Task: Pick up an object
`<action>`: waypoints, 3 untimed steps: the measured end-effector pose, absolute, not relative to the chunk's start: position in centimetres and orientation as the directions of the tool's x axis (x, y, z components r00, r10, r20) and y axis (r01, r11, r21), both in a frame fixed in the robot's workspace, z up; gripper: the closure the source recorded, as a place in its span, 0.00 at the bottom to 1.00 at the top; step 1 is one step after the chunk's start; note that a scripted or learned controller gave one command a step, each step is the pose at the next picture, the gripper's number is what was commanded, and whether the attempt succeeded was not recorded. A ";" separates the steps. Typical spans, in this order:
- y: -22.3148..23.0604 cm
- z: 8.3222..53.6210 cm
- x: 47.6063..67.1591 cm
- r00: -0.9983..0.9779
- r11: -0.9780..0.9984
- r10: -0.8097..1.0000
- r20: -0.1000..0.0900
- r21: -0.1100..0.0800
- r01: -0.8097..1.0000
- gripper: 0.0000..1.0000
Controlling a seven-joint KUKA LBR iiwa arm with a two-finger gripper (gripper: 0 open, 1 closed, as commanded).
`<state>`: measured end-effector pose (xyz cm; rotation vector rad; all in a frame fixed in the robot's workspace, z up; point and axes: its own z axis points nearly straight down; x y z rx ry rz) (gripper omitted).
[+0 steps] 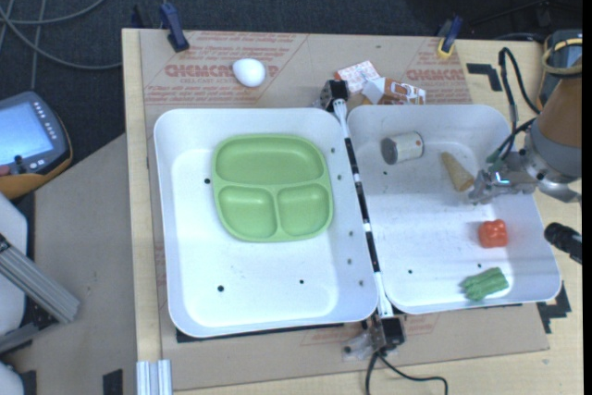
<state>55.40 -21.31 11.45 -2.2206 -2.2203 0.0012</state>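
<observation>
The bench [277, 69] is evenly and brightly lit from above, glare is thrown off the white bins [268, 291], shadows are soft, and the dark floor is left dim.

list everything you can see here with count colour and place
bins: 2, white, side by side on the bench
divided tray: 1, green, in the left bin
cylinder: 1, grey, right bin, far side
cone: 1, tan, right bin, beside the gripper
block: 1, orange-red, right bin
leafy toy: 1, green, right bin, near edge
egg: 1, white, on the bench behind the left bin
clamps: 2, blue, bench's far edge
gripper: 1, grey, low in the right bin
</observation>
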 end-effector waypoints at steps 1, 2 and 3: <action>-12.7 17.4 58.5 -0.002 0.002 1.000 0.001 0.002 1.000 1.00; -12.8 17.4 58.4 -0.001 0.001 1.000 0.000 0.001 1.000 0.00; -17.3 15.7 60.0 0.000 0.000 1.000 -0.002 0.002 1.000 0.00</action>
